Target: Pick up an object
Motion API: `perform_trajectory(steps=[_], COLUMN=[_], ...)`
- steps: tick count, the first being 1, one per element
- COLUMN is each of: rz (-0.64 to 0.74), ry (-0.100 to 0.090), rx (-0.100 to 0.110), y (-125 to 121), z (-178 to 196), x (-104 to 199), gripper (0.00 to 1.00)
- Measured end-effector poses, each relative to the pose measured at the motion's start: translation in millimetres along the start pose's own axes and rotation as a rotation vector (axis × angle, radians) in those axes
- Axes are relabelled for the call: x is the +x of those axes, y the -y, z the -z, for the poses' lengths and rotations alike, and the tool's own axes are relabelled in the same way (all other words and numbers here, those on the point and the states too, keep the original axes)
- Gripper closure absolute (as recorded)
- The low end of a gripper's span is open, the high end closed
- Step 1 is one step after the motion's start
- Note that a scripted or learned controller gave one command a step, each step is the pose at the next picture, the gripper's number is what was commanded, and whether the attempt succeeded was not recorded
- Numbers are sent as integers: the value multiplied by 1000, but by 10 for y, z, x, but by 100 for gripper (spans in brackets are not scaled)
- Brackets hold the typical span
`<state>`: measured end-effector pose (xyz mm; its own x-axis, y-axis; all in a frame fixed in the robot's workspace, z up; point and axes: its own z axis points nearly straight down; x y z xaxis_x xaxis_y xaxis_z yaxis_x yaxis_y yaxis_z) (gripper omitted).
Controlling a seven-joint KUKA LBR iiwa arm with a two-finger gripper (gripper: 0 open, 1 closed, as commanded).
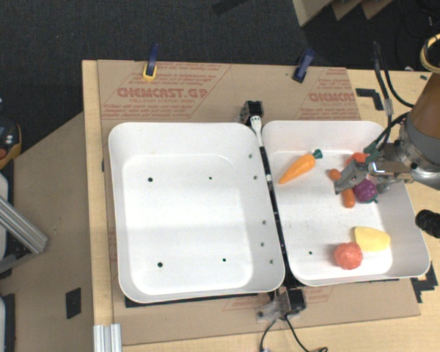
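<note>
Tool (350, 180) sits low in the right bin (315, 266), at the end of the arm (425, 134) that reaches in from the right, and its grey fingers spread down and to the left over a small cluster of toy food. Whether those fingers are apart or clamped I cannot tell; the cluster hides their tips, and nothing is clearly seen between them. Just beside the tool lies a purple piece (365, 191), perhaps a toy grape or plum, with small orange-red bits (348, 199) touching or nearly touching the fingers. A toy carrot (298, 167) lies apart to the left, near the divider between the bins, tilted with its green top toward the tool. Near the front edge of the same bin a yellow piece (372, 238) and a red round piece (347, 256) lie touching each other. The left bin (132, 218) is bare white. The step in hand looks like the reach-and-grasp itself, with the tool down among the purple and orange items. The next move, as I judge it, calls for a firm close on one item and a straight lift, since the crowded pieces could slip or be nudged aside.
</note>
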<state>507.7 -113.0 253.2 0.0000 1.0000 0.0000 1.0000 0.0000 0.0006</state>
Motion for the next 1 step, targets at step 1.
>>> perform_trajectory(steps=[1], rz=[-1], ry=[2], rx=[3], y=[-806], z=[-1011], x=[-435], gripper=[0])
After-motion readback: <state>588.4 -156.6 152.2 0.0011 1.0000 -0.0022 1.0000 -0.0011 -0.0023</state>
